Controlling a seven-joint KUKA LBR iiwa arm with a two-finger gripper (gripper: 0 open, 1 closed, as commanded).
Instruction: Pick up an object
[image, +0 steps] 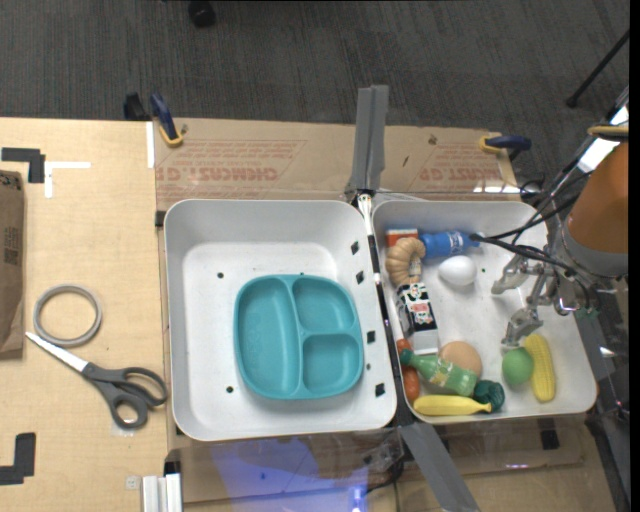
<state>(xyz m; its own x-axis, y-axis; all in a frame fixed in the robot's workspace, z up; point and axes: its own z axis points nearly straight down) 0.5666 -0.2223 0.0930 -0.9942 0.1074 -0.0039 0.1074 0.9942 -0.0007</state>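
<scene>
On a tan workbench holding two white bins, the gripper (524, 300) hangs over the right-hand bin (500, 212), its fingers spread and pinching nothing. Directly beneath its tips lies a green ball (517, 368), touching a corn cob (541, 366) whose long axis runs toward the front rim; a short descent looks sufficient.

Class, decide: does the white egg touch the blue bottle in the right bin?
Apart. The camera view shows bare bin floor between the white egg and the blue bottle.
</scene>
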